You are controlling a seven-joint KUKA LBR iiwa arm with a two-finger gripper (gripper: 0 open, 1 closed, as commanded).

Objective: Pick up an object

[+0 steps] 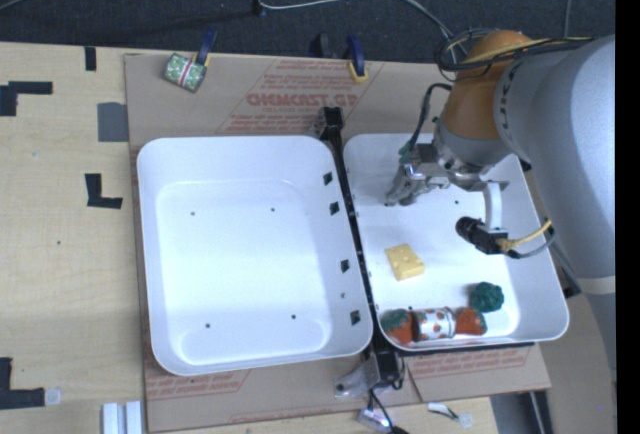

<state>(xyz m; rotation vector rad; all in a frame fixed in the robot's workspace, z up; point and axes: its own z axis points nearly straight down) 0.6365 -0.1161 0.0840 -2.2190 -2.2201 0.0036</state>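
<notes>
My gripper (404, 190) hangs low over the far left part of the right bin (440, 232), with bare white floor under it. A yellow block (404, 261) lies near the middle of that bin, a short way in front of the gripper. Along the bin's near wall lie a green and orange piece (398, 324), a red and white can (434, 324) on its side and an orange piece (471, 322). A dark green lump (487, 296) sits just behind them at the right. Nothing shows in the gripper.
The left bin (240, 147) stands beside the right one, with a black divider (345, 222) between them. A small green box (184, 71) and blue and yellow clamps (355, 57) lie on the cardboard at the back. The arm's grey body (570, 152) covers the bin's right side.
</notes>
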